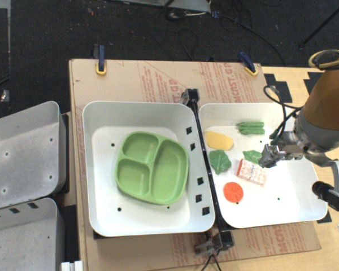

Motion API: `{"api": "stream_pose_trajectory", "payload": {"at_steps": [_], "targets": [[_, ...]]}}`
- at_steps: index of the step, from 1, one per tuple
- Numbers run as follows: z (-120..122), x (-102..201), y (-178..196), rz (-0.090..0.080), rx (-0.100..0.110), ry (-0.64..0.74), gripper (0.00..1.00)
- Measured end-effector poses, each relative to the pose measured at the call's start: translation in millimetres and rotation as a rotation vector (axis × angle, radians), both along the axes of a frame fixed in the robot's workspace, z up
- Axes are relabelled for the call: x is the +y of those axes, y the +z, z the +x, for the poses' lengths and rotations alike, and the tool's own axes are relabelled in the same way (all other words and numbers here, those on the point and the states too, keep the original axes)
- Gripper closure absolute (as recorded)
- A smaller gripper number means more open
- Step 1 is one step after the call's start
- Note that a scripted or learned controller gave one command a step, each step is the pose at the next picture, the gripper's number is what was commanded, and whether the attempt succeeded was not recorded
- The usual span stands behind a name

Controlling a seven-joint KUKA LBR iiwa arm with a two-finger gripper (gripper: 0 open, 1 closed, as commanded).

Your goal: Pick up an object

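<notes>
Two white bins sit side by side on the table (135,81). The left bin (96,168) contains a green divided plate (152,167), lying flat near its centre.

The right bin (294,202) contains the loose objects: a yellow piece (219,140) near its upper left; a dark green leafy piece (220,161) just below that; a green bean-like bundle (250,128) toward the top; a small red-and-white packet (251,171) near the middle; a red-orange disc (233,192) below the packet; and a second green piece (252,156) just above the packet, partly covered by the tool.

The arm (327,114) enters from the right, and the gripper (269,157) is low over the right bin, just beside the packet's upper right corner and at the edge of the second green piece. Whether the jaws are spread or pressed together cannot be told. No object is seen between them.
</notes>
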State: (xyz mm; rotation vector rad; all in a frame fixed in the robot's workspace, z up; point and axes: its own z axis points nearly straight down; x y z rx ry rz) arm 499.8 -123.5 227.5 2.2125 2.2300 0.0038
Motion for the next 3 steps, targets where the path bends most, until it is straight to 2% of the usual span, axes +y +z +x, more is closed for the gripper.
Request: {"api": "stream_pose_trajectory", "payload": {"at_steps": [3], "targets": [[5,166,25,0.000,0.001,0.000,1.00]]}}
